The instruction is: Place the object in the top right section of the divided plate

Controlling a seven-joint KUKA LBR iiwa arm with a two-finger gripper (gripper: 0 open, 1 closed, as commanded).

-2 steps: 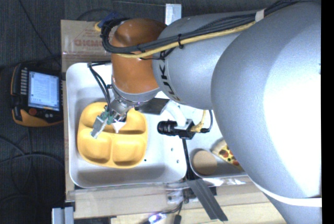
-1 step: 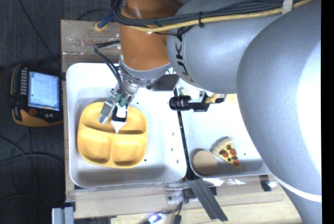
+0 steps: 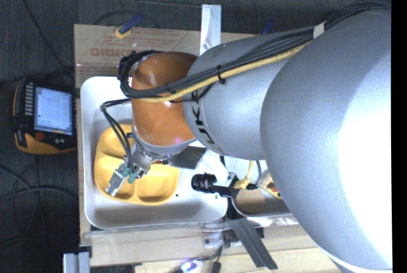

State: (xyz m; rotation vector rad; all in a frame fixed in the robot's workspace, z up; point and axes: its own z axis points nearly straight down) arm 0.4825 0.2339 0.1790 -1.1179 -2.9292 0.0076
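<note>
Camera view: gripper (image 3: 119, 181) sits low over the divided plate (image 3: 108, 163), directly above its near-left section. Plate is yellow, lying in the left white bin (image 3: 92, 138). Finger state: cannot tell. No held object discernible.

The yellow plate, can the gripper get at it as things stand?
Probably yes. The gripper already hangs right over the yellow plate in the left bin, and nothing shows between them. The arm hides much of the plate, so which section is hard to tell.
</note>
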